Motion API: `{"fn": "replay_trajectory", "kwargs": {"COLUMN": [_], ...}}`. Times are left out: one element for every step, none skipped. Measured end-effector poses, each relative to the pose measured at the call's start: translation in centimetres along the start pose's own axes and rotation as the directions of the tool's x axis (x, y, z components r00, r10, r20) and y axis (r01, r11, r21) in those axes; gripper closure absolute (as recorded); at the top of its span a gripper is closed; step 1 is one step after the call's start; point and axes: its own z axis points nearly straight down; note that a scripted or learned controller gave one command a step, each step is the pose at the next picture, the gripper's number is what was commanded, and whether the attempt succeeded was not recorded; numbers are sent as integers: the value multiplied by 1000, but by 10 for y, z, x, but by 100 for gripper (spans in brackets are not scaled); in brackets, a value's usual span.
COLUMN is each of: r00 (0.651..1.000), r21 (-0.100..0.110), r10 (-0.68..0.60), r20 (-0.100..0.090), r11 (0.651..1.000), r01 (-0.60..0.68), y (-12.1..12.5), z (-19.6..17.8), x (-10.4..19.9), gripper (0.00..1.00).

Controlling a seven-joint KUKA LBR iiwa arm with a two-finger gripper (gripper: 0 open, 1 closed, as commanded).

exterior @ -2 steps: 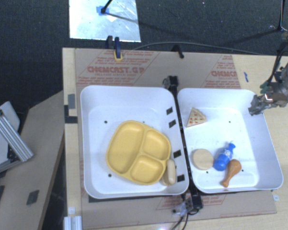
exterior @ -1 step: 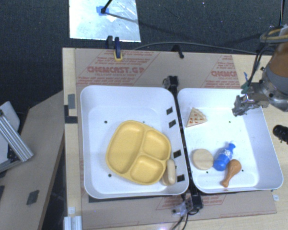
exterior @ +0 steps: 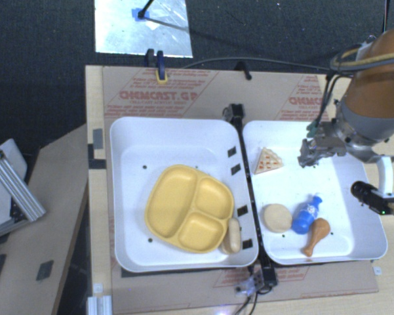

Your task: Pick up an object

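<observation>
1. Lying nearest the camera, at the front of the right bin [exterior: 360, 251]: a drumstick [exterior: 315, 235], tilted, thick end up against a small blue bottle [exterior: 306, 216].
2. Sitting just left of the blue bottle: a round tan cookie [exterior: 276, 217], near it, contact not resolvable.
3. Resting in the left bin [exterior: 128, 195]: a yellow divided plate [exterior: 189, 208] with three compartments, turned at an angle.
4. Leaning against the plate's front right edge: a pale bread roll [exterior: 233, 235], close to the wall between the two bins.
5. Lying further back in the right bin, near its left wall: a pizza slice [exterior: 267, 161], flat, well apart from the cookie, bottle and drumstick.
6. Hovering over the rear of the right bin, right of the pizza slice: the gripper [exterior: 311, 153], hanging from the grey and orange arm [exterior: 377, 87] reaching in from the right.
7. Showing nothing between the fingers; fingers too dark and small to read, so spread or pressed together: cannot tell.
8. Lying furthest back, beyond the bins: brown cardboard [exterior: 203, 90] with red lettering, a clamp [exterior: 160, 66] gripping its rear edge.
</observation>
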Motion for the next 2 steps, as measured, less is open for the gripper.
{"fn": "replay_trajectory", "kwargs": {"r00": [1000, 1000], "r21": [0, 0], "r10": [-1, -1], "r20": [-1, -1], "r11": [1000, 1000], "r01": [1, 1], "y": [-12, -21], "z": [-2, -1], "x": [55, 103], "gripper": [100, 100]}}
